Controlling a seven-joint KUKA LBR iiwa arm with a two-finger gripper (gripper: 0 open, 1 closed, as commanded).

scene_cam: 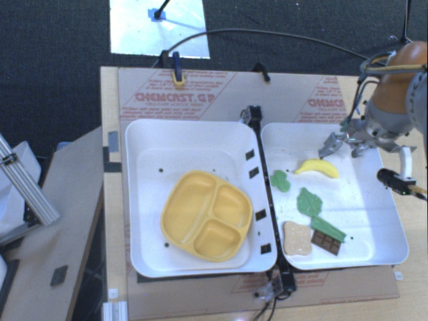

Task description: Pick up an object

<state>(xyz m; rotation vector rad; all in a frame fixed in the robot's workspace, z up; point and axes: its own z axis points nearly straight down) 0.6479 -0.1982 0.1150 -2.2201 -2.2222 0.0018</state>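
In the right bin (384,243), a yellow banana (317,168) lies toward the back. A small green piece (280,180) sits to its left, by the bin's left wall. Nearer the front are a green leafy piece (309,202), a green bar (328,228), a brown chocolate slab (326,243) and a pale slice of toast (297,239). My gripper (346,147) hangs over the back of the right bin, just above and right of the banana. It is open, with nothing between its fingers.
The left bin (147,179) holds a yellow divided plate (207,215). A black ridge (264,192) separates the two bins. Bare white floor lies at the right bin's far right and front right. A metal rail (27,186) sticks in at the left edge.
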